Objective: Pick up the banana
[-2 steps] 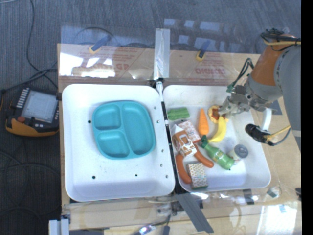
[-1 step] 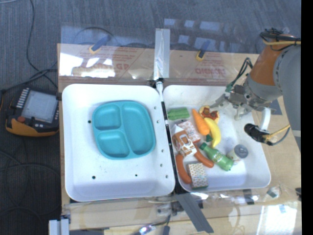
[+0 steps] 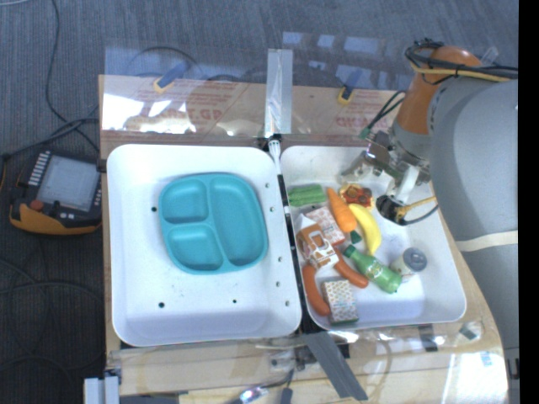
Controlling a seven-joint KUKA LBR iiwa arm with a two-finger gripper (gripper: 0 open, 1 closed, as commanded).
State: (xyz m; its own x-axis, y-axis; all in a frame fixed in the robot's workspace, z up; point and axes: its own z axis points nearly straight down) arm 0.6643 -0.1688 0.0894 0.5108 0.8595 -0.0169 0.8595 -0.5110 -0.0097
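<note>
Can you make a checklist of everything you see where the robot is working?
Surface: bench with two white bins side by side; left bin, right bin.
Job's things: banana lies in the right bin, beside a carrot; nothing is touching it from above.
Clutter: green bottle, green block, snack boxes, a sausage, a small round grey thing. A blue divided plate sits in the left bin.
Hand: hand hangs over the right bin's back corner, up and right of the banana; holding nothing that I can see.
Cables: black cables on the floor at left.
Surroundings: grey carpet; an orange-edged control pad on the floor.
</note>
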